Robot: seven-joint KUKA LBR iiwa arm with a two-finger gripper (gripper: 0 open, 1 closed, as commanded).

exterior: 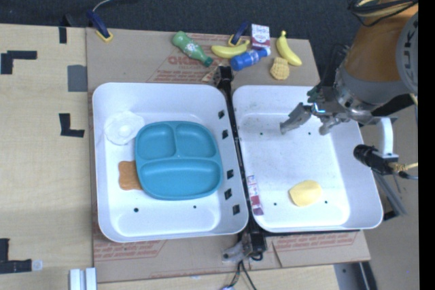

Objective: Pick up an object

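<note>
A yellow rounded object [305, 193] lies near the front of the right white bin [353, 217]. My gripper [312, 121] hangs over the back part of that bin, well behind the yellow object. Its two fingers are spread apart, one finger [293, 120] pointing left and the other [331, 123] to the right, with nothing between them. In the left bin [109, 214] rests a blue divided plate [179, 159], with an orange piece [127, 175] peeking out at its left and a clear cup [121, 128] behind it.
Behind the bins on cardboard lie a green bottle [191, 48], two bananas [288, 49], a blue bottle [246, 60], a small carton [260, 34] and a yellow waffle-like toy [279, 68]. A black clamp strip [234, 146] divides the bins.
</note>
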